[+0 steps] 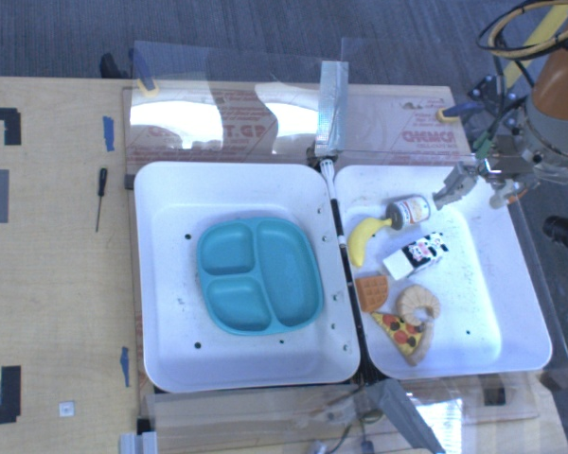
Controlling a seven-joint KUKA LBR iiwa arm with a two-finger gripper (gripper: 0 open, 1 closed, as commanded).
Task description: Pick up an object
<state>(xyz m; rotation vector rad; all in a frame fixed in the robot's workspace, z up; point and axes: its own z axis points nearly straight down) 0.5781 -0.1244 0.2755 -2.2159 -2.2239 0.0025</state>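
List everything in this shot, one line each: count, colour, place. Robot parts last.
bins: 2, white, side by side on the bench
plate: 1, teal, three sections, left bin
banana: 1, yellow, right bin, near the divider
bottle: 1, pale with dark cap, right bin, above the banana
carton: 1, white with black patches, right bin middle
waffle: 1, orange, right bin, below the banana
croissant: 1, tan, right of the waffle
pizza slice: 1, yellow and red, right bin front
screwdriver: 1, black, bench at left
gripper: 1, grey, over the right bin's far right corner

Banana [360,237], bottle [410,211], waffle [371,291], croissant [418,303], pizza [401,334] share right bin [511,339].
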